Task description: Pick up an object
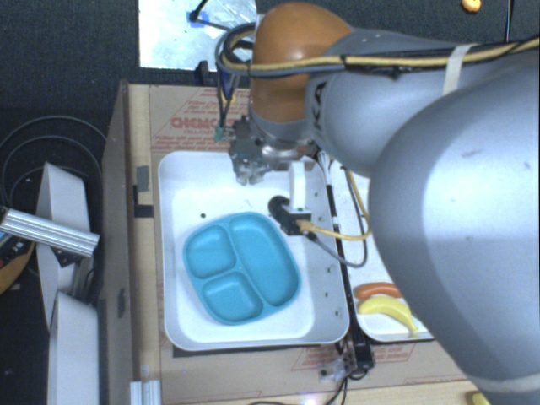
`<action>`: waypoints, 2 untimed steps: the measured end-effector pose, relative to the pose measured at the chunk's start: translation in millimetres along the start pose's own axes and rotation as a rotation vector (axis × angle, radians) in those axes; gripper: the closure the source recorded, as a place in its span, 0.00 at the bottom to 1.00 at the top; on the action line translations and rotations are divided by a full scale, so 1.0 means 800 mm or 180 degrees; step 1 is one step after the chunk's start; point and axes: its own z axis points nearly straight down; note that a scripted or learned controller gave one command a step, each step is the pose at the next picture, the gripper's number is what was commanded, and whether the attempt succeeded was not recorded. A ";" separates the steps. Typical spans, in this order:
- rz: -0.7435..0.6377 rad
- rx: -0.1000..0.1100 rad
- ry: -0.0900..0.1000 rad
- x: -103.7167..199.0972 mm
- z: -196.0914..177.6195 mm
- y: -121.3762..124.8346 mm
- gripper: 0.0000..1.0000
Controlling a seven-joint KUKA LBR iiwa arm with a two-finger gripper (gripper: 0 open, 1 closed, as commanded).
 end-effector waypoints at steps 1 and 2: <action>0.0005 0.0033 -0.0008 0.055 0.062 -0.082 1.00; 0.0035 0.0002 -0.0004 0.038 -0.007 -0.081 1.00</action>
